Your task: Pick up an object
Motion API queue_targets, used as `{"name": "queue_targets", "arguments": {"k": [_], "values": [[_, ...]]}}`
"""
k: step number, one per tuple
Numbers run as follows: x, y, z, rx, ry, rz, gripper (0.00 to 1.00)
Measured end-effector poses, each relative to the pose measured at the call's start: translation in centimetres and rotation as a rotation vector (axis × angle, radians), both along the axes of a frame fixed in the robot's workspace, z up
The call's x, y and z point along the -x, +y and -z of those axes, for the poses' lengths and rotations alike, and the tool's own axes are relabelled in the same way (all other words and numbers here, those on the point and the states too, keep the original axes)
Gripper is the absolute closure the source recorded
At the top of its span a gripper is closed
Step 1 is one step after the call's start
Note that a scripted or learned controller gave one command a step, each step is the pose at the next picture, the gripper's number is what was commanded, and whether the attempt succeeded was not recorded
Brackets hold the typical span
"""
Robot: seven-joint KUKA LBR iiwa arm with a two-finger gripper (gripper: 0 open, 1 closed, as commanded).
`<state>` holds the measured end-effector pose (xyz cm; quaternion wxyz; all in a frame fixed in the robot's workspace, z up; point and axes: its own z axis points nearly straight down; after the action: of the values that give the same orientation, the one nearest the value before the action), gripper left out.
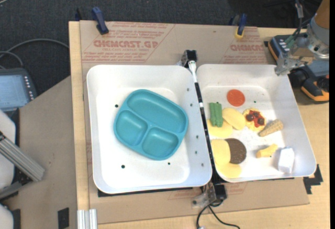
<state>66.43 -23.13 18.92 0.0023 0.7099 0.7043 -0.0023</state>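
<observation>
Here, right bin (pixel 301 133): white block (pixel 286 159) at near corner, brown disc (pixel 236 150), green piece (pixel 215 114), red disc (pixel 236 97) | left bin (pixel 99 133): teal divided plate (pixel 151 124) | gripper (pixel 287 63) above right bin's far rim, opening cannot be told.

Red "CHEMCAST GP" lettering is printed on the brown board (pixel 157 39) under the bins.

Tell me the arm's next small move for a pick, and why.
Probably swing the gripper in over the right bin toward the red disc. The gripper sits at the bin's far right corner, above the rim, with nothing visibly between its fingers. The disc lies apart from the crowded pieces nearer the camera, so it looks the easiest target.
</observation>
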Motion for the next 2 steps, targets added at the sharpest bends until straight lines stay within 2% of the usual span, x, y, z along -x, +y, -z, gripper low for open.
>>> {"name": "queue_targets", "arguments": {"k": [1,2], "values": [[-0.3,8.7,-0.1,-0.010,0.001,-0.015,1.00],[0.0,0.8,4.3,-0.003,0.003,-0.002,1.00]]}}
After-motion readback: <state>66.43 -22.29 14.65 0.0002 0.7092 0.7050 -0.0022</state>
